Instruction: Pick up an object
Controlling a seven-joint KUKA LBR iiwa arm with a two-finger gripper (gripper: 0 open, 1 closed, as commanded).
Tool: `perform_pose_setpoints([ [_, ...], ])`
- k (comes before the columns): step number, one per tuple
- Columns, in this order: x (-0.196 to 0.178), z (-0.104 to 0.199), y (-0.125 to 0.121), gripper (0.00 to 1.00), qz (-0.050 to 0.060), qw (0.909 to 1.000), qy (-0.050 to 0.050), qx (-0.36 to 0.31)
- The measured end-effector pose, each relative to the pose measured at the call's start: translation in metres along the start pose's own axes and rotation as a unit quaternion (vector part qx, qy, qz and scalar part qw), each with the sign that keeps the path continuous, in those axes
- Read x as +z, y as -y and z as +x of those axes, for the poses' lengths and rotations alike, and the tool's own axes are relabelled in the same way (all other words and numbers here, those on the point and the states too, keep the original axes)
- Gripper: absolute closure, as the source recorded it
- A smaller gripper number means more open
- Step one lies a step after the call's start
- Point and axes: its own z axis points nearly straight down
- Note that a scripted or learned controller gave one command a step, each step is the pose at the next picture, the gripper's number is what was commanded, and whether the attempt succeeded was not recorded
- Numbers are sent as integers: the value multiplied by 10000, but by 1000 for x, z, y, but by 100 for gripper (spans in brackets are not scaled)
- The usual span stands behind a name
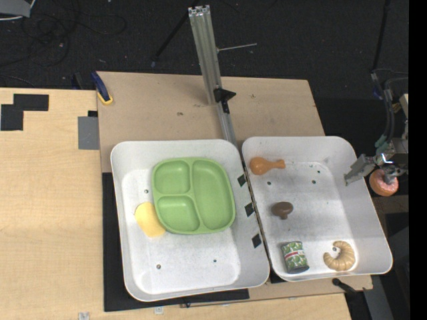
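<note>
Looks like a robotics lab or test cell, not a home. Plain particle-board worktop (267, 105) set over a pale wood one, bearing two shallow white bins (127, 179) side by side on a black mat. Bare aluminium extrusion post (205, 59) rising behind them, with a black bracket. Dark carpeted floor strewn with loose cables (80, 25) beyond. Black tape patches (23, 109) stuck on the pale wood. Toy props laid in the bins: green divided plate (193, 195), plastic croissant (340, 255), small can (293, 256).

Metal post (209, 72) behind 2 bins, perhaps aluminium.
</note>
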Motion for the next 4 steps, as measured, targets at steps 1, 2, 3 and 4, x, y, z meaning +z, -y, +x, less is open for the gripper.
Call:
perform_pose_setpoints([
  [1, -7, 0, -2, 0, -61, 10000, 15, -12],
  [2, 58, 3, 0, 0, -27, 10000, 3, -14],
  [3, 122, 9, -2, 0, -22, 10000, -2, -15],
  [4, 183, 14, -7, 0, -47, 10000, -25, -25],
])
